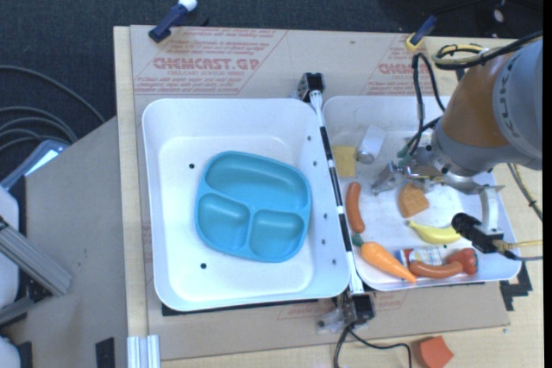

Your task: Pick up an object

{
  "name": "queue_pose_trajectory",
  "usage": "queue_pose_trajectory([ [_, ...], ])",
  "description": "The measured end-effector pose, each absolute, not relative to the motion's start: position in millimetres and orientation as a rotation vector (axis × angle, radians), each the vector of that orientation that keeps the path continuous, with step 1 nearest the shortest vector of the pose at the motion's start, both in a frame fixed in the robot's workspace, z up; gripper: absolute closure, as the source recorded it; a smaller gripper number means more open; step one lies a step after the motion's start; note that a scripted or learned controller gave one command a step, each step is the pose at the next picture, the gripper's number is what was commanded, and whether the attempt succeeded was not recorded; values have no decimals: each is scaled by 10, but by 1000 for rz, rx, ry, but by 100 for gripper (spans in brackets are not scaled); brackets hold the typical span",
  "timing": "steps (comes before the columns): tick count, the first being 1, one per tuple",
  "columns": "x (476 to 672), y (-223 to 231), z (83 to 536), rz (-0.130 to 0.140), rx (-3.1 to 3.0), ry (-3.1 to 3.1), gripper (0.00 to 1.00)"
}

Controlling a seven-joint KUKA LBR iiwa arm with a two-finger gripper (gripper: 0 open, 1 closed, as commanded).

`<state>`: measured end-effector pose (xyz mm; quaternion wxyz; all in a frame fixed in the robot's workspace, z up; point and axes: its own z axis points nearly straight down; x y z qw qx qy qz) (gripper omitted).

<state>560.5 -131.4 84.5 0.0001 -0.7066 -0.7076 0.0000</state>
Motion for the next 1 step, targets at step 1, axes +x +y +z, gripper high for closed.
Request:
queue_pose_trajectory([
  [1,5608,-1314,943,0,-2220,-2225,100],
])
